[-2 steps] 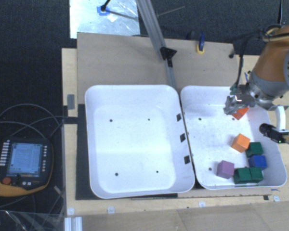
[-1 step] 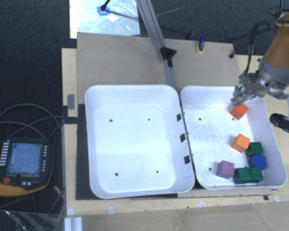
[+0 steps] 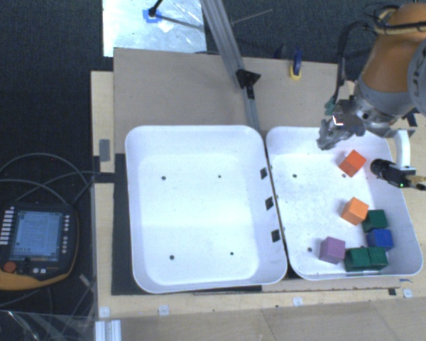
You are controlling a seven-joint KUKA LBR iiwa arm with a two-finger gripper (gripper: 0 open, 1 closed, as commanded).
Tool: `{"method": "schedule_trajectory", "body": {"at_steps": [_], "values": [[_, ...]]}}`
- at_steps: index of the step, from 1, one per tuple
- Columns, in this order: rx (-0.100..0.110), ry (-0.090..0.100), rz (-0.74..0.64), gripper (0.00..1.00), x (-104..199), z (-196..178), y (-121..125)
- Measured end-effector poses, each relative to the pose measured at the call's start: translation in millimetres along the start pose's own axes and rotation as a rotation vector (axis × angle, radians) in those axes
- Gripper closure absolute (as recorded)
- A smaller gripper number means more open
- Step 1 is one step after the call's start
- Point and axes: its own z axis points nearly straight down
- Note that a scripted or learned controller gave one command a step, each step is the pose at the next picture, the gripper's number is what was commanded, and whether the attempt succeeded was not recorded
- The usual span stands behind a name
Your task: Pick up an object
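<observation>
Green blocks point(image 3: 366, 258) sit at the front of the right bin point(image 3: 298, 190), with a purple block point(image 3: 332, 249) just beside them and a blue block point(image 3: 380, 238) behind. Farther back lie two orange blocks point(image 3: 354, 210), well apart. Above the bin's back edge hangs the tool point(image 3: 335, 135), near the far orange block point(image 3: 352, 163). I cannot tell if it is spread or pressed together. On the table, the left bin point(image 3: 199, 204) is white.

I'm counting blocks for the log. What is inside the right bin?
The right bin holds two orange blocks, a purple block, a blue block and green blocks. The hand covers the far corner.
</observation>
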Motion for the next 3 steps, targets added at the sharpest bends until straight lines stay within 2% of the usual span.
{"method": "schedule_trajectory", "body": {"at_steps": [1, 3], "values": [[-0.001, 0.001, -0.001, 1.0, 53, -5, 18], [0.003, 0.001, 0.0, 1.0, 152, -11, 11]]}}
